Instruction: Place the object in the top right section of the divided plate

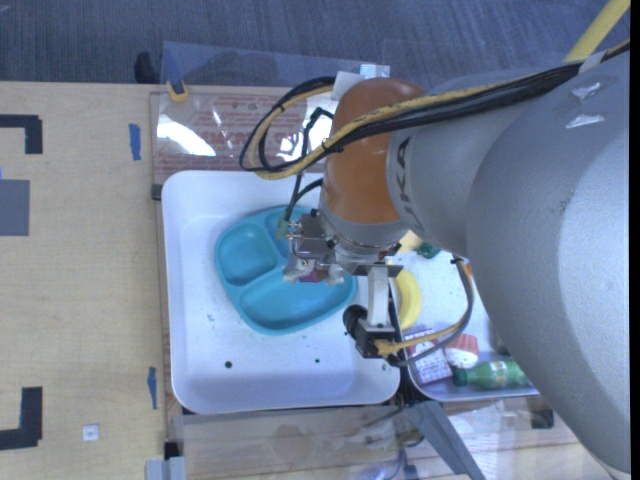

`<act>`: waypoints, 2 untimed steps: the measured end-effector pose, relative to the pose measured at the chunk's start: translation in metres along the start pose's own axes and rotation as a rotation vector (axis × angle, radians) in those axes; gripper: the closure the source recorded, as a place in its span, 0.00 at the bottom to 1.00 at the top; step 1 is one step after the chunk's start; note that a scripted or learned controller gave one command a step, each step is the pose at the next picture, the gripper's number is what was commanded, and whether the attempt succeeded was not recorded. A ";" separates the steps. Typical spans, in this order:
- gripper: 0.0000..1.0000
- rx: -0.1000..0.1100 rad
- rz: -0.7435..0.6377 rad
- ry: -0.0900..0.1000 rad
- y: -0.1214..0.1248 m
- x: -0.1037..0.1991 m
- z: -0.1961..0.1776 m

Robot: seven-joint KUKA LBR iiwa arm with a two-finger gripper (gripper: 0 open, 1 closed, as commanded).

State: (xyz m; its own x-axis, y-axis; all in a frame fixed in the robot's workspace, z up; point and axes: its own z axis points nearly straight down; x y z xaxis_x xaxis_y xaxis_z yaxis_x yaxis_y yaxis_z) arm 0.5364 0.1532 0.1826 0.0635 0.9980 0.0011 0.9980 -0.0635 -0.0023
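1. Only lettering I can spot is the dark "KA" on the grey arm (520,218) just right of the orange band (365,153); the rest of the word is cut off.
2. The gripper (312,258) sits over the blue divided plate (270,288) in the white bin (200,268), at the plate's upper right part. How the grip stands, honestly can't tell.
3. Something reddish peeks out right under it on the plate, too hidden to name.
4. Right and below: a banana (408,298), a green bottle (490,373), and a packet (432,366) with unreadable print.
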 end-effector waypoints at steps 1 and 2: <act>1.00 0.004 -0.316 -0.002 -0.024 0.038 0.043; 1.00 -0.051 -0.273 0.013 -0.043 -0.006 0.083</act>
State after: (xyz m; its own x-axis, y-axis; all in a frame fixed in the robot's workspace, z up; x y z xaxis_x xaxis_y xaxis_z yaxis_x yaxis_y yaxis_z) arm 0.4925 0.1496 0.1000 -0.2079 0.9781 0.0079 0.9770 0.2072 0.0502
